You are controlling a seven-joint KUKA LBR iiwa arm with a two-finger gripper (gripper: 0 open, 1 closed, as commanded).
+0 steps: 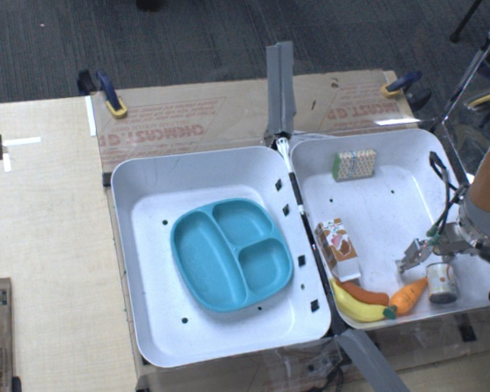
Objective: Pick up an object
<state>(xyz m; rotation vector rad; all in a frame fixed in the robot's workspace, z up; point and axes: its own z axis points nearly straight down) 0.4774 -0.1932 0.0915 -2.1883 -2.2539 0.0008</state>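
Holding blue plate [232, 255]: left bin [137, 247]; right bin [386, 201]: banana [354, 304], carrot [406, 297].

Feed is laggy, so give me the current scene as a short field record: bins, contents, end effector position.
left bin: blue divided plate
right bin: sponge, small carton, banana, carrot, small can
end effector: low in right bin, right side, just above the carrot and can
held object: none seen

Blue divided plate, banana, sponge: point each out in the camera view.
blue divided plate [202, 266], camera view, floor of its large left compartment.
banana [356, 305], camera view, middle of the yellow body.
sponge [354, 165], camera view, centre of its top face.
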